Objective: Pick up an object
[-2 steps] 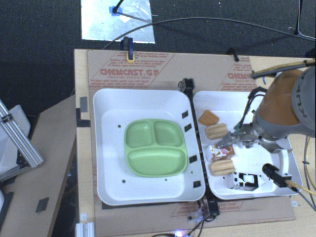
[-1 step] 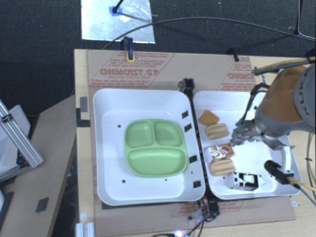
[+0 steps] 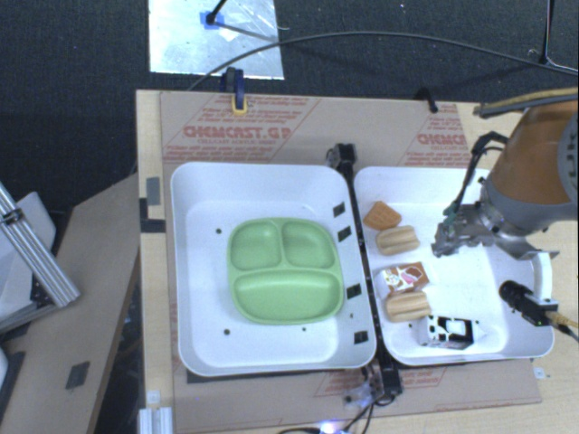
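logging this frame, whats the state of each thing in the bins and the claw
green divided plastic plate: flat in the left white bin, compartments bare
orange wedge-shaped toy: lying in the right white bin, top left
upper tan bread-roll toy: lying on its side
red and white packet: lying flat
lower tan bread-roll toy: lying on its side
black and white item: lying by the near wall
claw: over the right bin, holding nothing visible

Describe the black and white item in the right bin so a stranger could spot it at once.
Look at the right bin, then at its near edge. The black and white object lies there, just below a tan bun-like piece. Its neighbours are all tan, orange or brown; it alone is black and white.
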You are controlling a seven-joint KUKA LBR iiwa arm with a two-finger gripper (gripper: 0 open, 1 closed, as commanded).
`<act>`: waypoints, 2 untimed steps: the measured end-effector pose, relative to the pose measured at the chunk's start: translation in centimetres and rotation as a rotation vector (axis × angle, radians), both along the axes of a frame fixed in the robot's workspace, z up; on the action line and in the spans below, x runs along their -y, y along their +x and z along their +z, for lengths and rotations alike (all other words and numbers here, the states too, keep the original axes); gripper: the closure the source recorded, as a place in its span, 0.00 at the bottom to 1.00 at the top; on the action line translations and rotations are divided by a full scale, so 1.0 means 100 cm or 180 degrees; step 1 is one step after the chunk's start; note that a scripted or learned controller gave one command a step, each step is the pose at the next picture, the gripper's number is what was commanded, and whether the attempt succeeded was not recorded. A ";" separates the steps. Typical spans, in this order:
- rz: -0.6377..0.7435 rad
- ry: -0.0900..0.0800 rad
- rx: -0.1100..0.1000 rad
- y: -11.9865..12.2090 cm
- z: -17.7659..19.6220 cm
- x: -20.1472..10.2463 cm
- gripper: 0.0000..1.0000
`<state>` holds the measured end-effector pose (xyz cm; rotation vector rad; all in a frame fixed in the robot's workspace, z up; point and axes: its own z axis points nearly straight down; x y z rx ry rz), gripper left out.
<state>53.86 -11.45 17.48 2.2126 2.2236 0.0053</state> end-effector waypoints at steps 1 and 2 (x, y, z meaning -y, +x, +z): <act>0.0003 -0.0003 0.0006 0.003 0.064 0.001 1.00; 0.0004 -0.0003 0.0007 0.005 0.119 0.001 1.00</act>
